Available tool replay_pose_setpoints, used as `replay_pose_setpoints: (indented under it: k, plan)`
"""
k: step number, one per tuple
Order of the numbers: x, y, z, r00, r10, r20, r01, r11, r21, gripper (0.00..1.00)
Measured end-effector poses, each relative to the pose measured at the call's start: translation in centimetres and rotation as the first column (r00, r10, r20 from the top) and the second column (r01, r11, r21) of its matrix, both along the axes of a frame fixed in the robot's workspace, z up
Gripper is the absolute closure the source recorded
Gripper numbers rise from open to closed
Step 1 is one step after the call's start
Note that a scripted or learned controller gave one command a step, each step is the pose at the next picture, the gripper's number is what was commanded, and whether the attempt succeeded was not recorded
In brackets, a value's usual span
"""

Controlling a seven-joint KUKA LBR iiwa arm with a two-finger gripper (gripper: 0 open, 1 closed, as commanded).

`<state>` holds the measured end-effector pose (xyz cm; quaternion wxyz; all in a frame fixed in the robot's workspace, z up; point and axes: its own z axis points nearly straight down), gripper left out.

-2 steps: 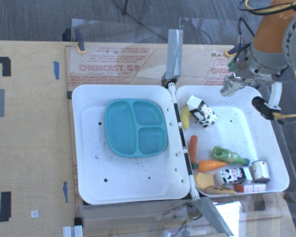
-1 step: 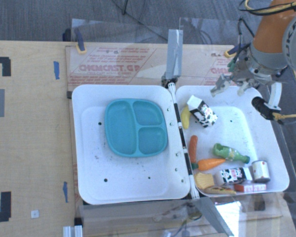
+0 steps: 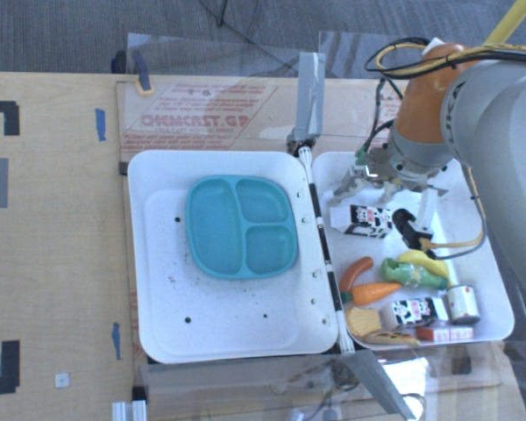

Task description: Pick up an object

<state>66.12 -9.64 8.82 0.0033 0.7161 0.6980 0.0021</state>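
My gripper (image 3: 385,196) hangs over the far part of the right bin (image 3: 486,270), below the arm's orange band. Its two pale fingers (image 3: 345,185) stand wide apart, open, with nothing between them. A small white carton with black cow patches (image 3: 367,220) lies on the bin floor just under and in front of the gripper, apart from both fingers. Nearer the camera in the same bin lie a red sausage (image 3: 357,272), an orange carrot (image 3: 378,293), a green and yellow piece of toy food (image 3: 415,270), a second cow-patched carton (image 3: 419,310) and a small can (image 3: 462,303).
The left bin (image 3: 158,323) holds a teal divided plate (image 3: 242,226). A yellow flat piece (image 3: 363,323) and a red box (image 3: 445,332) lie at the right bin's near edge. The bulky grey arm covers the bin's right side.
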Motion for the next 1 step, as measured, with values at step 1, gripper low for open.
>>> replay_pose_setpoints:
  k: [1]
  plan:
    - [-6.3,-1.97,0.13,0.976,0.219,0.002,-0.219,0.976,-0.002,0.0]
